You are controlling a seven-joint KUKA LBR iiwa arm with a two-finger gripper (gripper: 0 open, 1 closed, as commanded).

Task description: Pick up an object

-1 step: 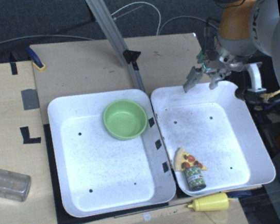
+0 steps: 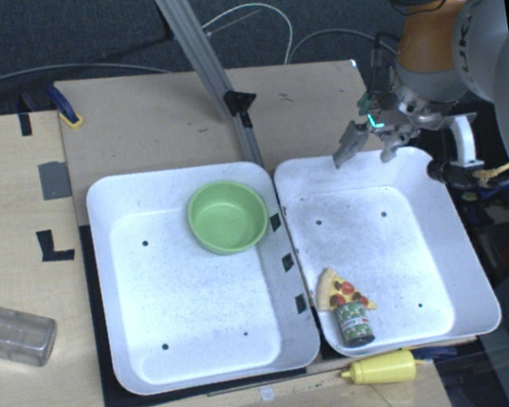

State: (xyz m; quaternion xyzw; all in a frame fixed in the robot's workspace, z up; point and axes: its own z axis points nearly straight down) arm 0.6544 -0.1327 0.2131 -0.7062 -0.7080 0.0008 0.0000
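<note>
Here, you are looking at the gripper (image 2: 365, 145) hovering over the far edge of the right bin (image 2: 428, 219), its two fingers spread apart and pinching nothing; the arm (image 2: 454, 16) is reaching in from the right, its orange band showing above the wrist. In the left bin (image 2: 135, 291) a green bowl (image 2: 228, 216) is sitting upright toward the far right corner. In the right bin a small green can (image 2: 355, 323) is lying near the front left corner, and a toy pizza slice (image 2: 336, 290) is lying just beside it, touching it on the far side; both are resting well apart from the gripper. A yellow bottle (image 2: 385, 369) is lying on the bench just in front of the right bin; a clear plastic container (image 2: 8, 331) is lying far off to the left.
</note>
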